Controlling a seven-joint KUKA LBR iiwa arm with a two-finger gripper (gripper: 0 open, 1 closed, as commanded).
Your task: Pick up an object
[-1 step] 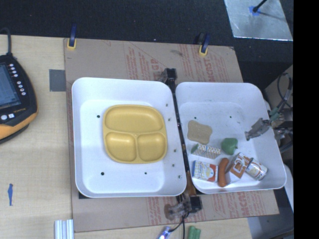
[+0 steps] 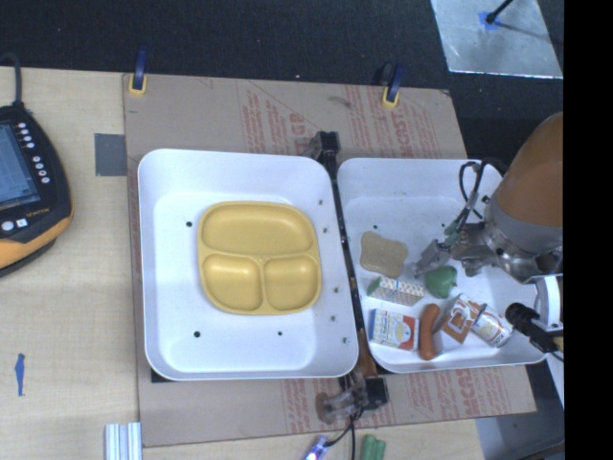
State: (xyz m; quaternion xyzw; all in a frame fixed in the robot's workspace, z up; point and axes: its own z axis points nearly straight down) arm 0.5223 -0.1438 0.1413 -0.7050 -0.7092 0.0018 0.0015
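Note:
The right bin [image 2: 402, 182] holds several small items. A tan flat piece [image 2: 383, 253] lies near its middle, and a striped packet [image 2: 397, 290] sits just below that. A green round item [image 2: 442, 281] rests to the right of the packet. Along the front wall lie a white and red box [image 2: 390, 328], a red sausage [image 2: 428, 331], a brown packet [image 2: 460, 320] and a small bottle [image 2: 490, 330]. My gripper [image 2: 442, 255] reaches in from the right and hangs just above the green item. I see nothing held in it.
The left bin [image 2: 163, 257] carries a yellow divided plate [image 2: 259, 257]. An orange and black teach pendant [image 2: 24, 185] lies on the bench at far left. The arm's bulky orange wrist [image 2: 532, 185] covers the right bin's right side.

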